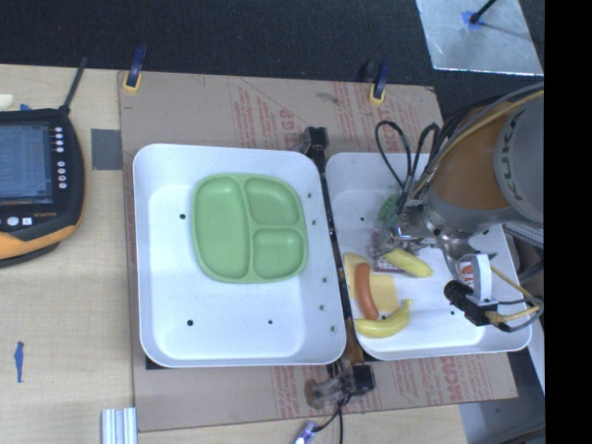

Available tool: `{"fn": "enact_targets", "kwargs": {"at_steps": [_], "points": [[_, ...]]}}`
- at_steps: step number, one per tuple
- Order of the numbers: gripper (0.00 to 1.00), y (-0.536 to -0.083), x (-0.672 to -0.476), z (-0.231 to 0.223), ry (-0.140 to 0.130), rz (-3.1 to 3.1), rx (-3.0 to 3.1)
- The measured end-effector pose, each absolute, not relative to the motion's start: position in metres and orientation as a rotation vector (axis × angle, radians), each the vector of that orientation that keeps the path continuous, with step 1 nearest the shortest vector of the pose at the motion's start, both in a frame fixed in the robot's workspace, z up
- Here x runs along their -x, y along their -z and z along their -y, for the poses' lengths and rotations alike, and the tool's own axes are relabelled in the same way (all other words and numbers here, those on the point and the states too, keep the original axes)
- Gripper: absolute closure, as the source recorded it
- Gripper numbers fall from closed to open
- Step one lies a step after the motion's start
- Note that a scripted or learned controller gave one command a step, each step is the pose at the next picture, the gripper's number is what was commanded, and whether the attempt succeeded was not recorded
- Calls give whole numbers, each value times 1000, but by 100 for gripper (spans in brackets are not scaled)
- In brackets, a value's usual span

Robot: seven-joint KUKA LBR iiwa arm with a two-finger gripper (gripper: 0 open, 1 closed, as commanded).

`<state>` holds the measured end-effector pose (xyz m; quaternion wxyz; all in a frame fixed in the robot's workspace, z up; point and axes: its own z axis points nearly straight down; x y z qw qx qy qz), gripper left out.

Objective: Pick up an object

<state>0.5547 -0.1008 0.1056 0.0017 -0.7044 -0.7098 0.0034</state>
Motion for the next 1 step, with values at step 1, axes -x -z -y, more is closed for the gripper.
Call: {"fn": "enact_targets", "kwargs": {"at_steps": [1], "points": [[100,-192,-561,55,-2,2226,2215]]}}
